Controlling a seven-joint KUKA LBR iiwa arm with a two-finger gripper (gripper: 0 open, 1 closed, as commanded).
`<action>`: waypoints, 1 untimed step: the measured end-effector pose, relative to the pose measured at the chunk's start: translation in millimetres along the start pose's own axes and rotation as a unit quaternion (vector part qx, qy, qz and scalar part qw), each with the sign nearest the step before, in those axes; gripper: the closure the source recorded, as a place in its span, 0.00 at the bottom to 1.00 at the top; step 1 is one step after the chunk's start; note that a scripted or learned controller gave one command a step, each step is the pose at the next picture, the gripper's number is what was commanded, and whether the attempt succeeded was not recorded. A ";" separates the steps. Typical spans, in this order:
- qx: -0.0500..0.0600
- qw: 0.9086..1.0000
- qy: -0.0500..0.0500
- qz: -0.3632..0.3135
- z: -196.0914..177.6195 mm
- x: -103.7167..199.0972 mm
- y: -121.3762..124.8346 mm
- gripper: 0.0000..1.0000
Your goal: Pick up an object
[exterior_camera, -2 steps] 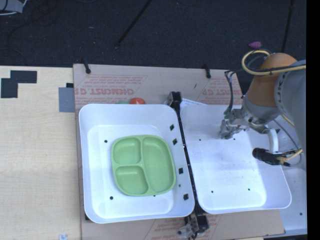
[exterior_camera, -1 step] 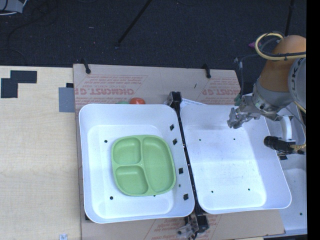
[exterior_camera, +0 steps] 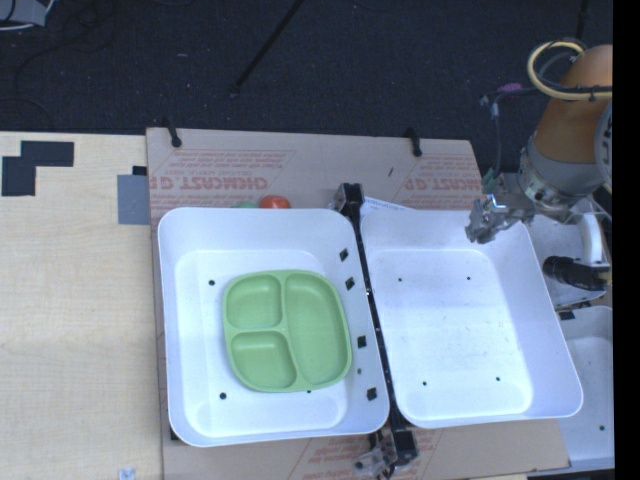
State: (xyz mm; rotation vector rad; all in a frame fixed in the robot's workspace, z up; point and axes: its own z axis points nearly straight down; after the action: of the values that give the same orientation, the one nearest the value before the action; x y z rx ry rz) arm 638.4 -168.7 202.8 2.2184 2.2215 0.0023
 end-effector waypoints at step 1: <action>0.000 1.000 0.000 0.000 -52.4 6.9 -6.0 1.00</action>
State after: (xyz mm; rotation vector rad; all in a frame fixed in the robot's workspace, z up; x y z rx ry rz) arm 632.2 -161.8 255.1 2.2174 2.2220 0.0030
